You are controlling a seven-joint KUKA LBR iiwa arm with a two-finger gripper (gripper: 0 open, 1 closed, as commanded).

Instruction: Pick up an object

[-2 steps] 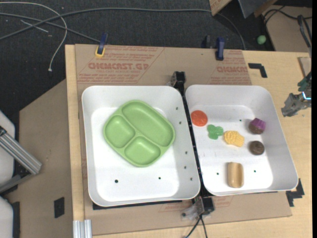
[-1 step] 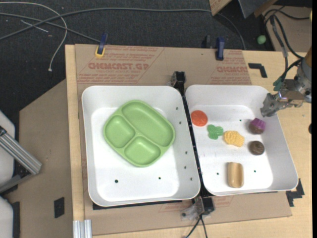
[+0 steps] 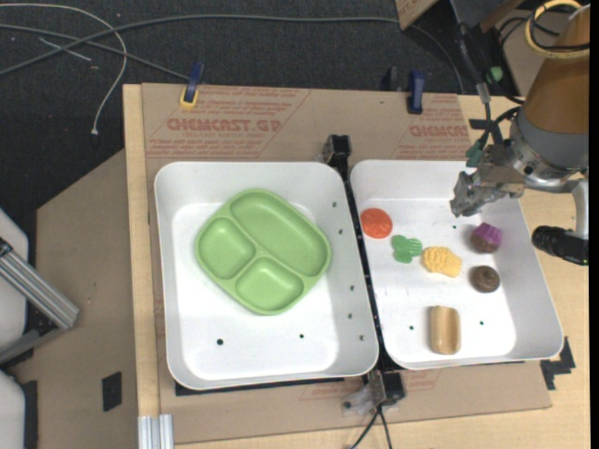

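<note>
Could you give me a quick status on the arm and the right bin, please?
Hand low over right bin, nothing seen held. Purple piece just beside it; orange, green, yellow, brown, tan pieces lie apart. Path unobstructed.

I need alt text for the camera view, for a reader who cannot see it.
The claw hangs over the right bin, beside a purple toy; five more small toys lie there. The left bin holds a green divided plate.
</note>
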